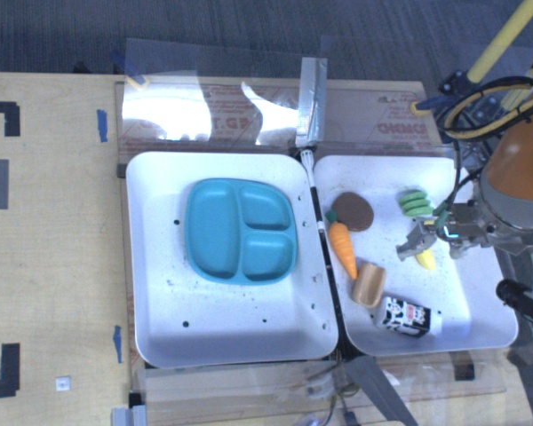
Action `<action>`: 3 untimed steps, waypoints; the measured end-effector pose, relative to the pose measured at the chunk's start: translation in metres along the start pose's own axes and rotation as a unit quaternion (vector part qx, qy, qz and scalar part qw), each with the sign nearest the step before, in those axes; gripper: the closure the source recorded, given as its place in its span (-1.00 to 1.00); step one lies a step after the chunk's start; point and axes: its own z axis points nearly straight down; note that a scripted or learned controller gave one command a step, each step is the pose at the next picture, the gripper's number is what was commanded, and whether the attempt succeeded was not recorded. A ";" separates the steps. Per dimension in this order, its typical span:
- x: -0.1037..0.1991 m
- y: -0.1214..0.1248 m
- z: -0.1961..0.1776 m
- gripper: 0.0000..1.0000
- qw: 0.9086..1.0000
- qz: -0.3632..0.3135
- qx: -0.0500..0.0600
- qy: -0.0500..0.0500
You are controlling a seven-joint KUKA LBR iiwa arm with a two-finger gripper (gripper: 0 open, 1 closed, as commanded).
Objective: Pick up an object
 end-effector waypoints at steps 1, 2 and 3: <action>-0.042 0.045 0.070 -1.00 0.994 0.114 0.000 0.000; -0.067 0.078 0.121 -1.00 0.997 0.079 -0.004 -0.001; -0.068 0.079 0.109 1.00 0.997 0.079 -0.007 -0.002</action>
